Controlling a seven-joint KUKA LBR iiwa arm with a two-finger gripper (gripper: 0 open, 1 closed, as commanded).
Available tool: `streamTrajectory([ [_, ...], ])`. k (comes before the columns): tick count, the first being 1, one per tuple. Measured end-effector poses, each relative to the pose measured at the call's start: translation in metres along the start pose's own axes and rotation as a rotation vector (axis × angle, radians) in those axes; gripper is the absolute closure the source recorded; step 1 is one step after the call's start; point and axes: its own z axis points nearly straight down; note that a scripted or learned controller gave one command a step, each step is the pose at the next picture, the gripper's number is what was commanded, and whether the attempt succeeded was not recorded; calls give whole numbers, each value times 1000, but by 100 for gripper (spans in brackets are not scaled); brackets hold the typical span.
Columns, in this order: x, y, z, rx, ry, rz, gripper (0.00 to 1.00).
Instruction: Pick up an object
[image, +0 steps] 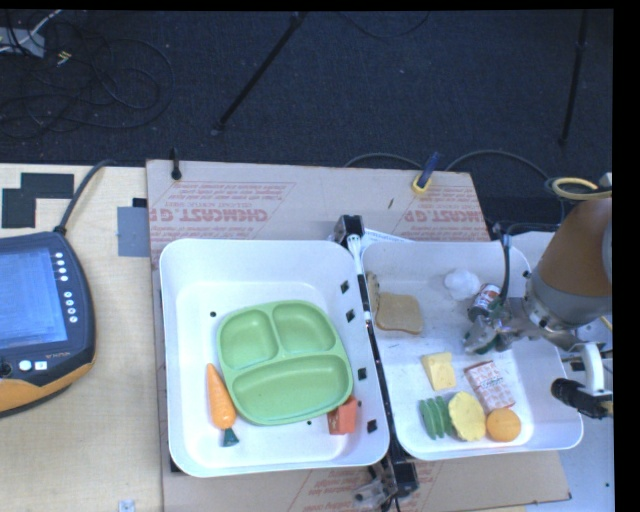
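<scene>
Left bin (190, 300): green divided plate (283, 362), carrot (221, 398) at its left edge, small red block (344, 417) at its lower right.

Right bin (415, 262): bread slice (399, 314), cheese (438, 371), green beans (434, 416), lemon (466, 415), orange (503, 425), red packet (490, 383).

Gripper (484, 333) low near a small can (487, 298), aperture and hold: cannot tell. Can judged light, rigid, slippery; grasp across its sides.
</scene>
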Motion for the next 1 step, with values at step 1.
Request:
streamTrajectory([
  [1,92,14,7,-7,-4,-8,100],
])
